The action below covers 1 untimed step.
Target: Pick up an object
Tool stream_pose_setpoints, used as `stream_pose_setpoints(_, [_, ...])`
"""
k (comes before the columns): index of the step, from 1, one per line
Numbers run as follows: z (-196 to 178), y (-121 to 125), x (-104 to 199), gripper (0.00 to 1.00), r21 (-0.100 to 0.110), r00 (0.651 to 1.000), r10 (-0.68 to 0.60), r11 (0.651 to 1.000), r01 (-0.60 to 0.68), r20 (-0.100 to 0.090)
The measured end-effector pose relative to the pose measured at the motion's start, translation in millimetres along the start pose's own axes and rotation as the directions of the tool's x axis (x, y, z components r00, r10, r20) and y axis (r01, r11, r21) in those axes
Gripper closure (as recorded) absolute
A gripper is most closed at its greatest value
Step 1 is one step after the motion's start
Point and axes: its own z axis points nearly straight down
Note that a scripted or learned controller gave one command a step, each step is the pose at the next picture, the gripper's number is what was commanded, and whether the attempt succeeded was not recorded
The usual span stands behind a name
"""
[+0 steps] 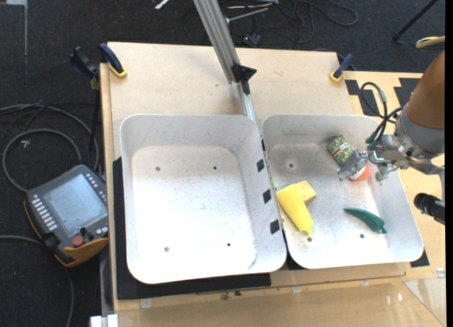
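The right bin holds several objects. A yellow banana-shaped toy lies at its left side. A green can rests near the back. A dark green pepper-like piece lies toward the front right. A small orange object sits just right of the can. My gripper is low over the orange object and open, one grey finger on each side of it. The orange object is partly hidden by the gripper.
The left bin stands beside the right one, with black tape marks along their shared edge. A slanted aluminium rail crosses the back of the bench. A teach pendant lies on the floor to the left.
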Motion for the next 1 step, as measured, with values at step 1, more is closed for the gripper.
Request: stream_pose_setpoints(1, [-1.5, 0.3, -0.1, 0.00, -0.002, 1.000, 0.001, 1.000, -0.001, 0.001])
